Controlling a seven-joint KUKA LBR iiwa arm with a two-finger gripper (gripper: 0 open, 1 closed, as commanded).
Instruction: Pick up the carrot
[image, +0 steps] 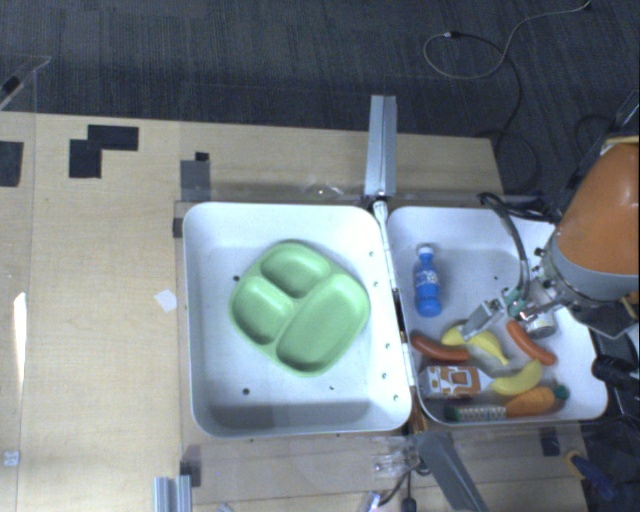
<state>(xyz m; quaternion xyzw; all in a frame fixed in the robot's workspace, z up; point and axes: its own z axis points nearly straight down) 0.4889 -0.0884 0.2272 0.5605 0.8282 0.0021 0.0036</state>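
Carrot (531, 402) lies at the lower right of the frame, in the lower right corner of the right bin (470, 225), its green top pointing toward the frame's right edge. It touches a banana (520, 379) just above it, and a dark marker-like stick (475, 410) lies just to its left along the bin's lower wall. A small brown and white carton (449, 381) sits left of the banana, with a long red-brown sausage (440, 348) above the carton. A second yellow banana (482, 345) lies between the sausage and a shorter red sausage (530, 342). A blue bottle with a white cap (427, 281) lies higher in the same bin, well apart from the pile.

The tool (505, 312) hangs over the middle of the right bin, above the bananas and the shorter sausage and apart from the carrot. Whether its grip is wide or closed I cannot tell; nothing is seen held in it. The grey arm with its orange band (603, 215) enters from the right edge of the frame, cables looping beside it.

The left bin (215, 400) holds a green three-compartment plate (300, 306) near its middle. Both bins rest on the pale wooden bench (90, 320), which carries black square markings (100, 148) at the upper left.
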